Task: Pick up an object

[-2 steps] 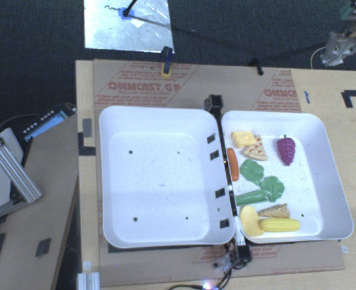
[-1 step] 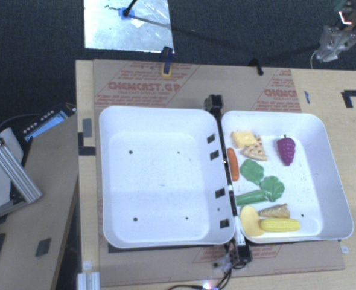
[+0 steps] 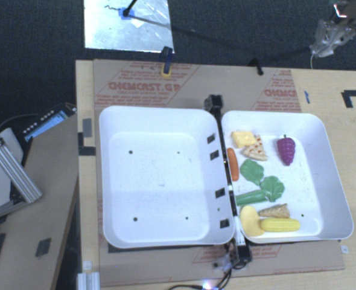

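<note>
Toys crowding right bin

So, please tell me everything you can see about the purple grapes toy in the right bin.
The purple grapes toy is a small, glossy bunch, plastic by its look, wider at the top and tapering to a point at the bottom, with a short dark stem on its upper end. It lies flat on the floor of the right bin, in the upper part, near the far wall. It stands apart from the other toys; the nearest is the pizza slice, to its left. Nothing touches it.
</note>
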Controlling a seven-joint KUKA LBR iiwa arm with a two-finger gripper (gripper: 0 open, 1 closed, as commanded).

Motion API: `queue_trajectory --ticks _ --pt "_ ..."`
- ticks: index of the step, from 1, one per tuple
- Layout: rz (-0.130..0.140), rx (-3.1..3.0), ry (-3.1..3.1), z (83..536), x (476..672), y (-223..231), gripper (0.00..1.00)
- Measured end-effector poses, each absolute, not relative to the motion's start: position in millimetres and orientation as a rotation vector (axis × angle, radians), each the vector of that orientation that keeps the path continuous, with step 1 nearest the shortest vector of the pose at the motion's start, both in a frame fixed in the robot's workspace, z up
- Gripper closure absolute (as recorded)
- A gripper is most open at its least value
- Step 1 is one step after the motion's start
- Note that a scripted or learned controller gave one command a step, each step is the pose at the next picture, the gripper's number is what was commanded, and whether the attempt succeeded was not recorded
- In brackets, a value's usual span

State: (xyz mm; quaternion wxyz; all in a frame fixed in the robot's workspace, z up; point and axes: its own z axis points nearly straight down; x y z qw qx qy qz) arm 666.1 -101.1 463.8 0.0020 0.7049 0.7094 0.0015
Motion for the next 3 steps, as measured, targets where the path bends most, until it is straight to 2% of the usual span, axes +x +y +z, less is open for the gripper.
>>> queue_trajectory --ticks 1,2,3 --pt "0.005 2.211 2.226 485 663.3 -70 1.00" --pt "0.005 2.212 2.226 504 668.9 -39 1.00" --pt "0.006 2.211 2.227 528 650.8 -7 1.00"
